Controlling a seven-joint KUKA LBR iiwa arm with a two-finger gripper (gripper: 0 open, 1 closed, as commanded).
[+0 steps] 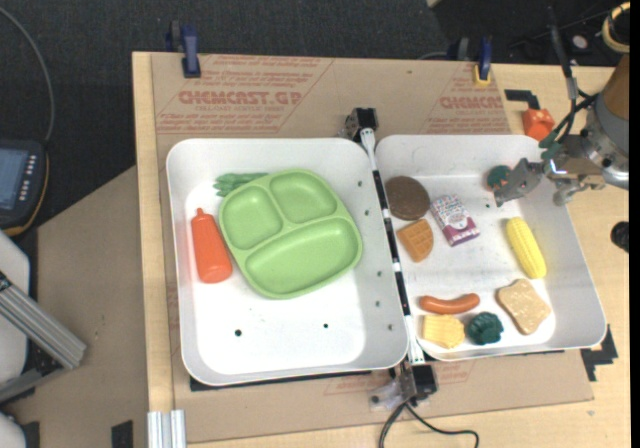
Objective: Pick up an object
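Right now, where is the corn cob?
The corn cob lies in the right bin, near its right side, right of the small milk carton and above the bread slice.

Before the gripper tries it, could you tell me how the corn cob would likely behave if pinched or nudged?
The corn looks like a rounded toy cob lying flat, so a sideways nudge would probably roll it. Its smooth, glossy-looking surface may slip between fingers. It seems small and likely light, and it lies apart from the bread, leaving room.
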